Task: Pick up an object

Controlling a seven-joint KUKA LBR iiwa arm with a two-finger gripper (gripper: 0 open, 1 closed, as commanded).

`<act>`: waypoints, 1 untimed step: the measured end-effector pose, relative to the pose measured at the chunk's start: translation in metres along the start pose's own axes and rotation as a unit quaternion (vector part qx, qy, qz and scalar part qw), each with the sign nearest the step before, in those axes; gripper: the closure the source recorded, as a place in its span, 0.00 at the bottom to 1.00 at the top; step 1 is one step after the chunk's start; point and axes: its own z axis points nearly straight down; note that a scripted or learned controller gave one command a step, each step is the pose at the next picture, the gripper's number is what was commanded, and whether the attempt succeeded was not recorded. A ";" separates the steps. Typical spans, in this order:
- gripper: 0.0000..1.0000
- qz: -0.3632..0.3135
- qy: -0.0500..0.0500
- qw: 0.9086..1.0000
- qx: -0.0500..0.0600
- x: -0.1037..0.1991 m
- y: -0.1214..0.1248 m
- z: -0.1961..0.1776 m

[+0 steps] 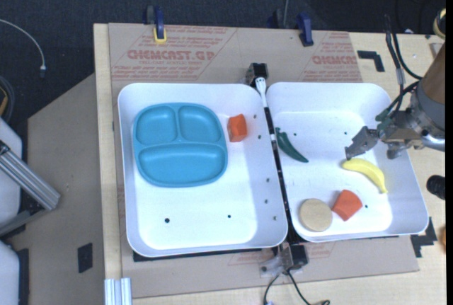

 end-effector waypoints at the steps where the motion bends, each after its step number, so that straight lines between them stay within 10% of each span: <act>1: 0.00 -0.001 -0.001 1.000 -0.005 0.000 0.002 -0.005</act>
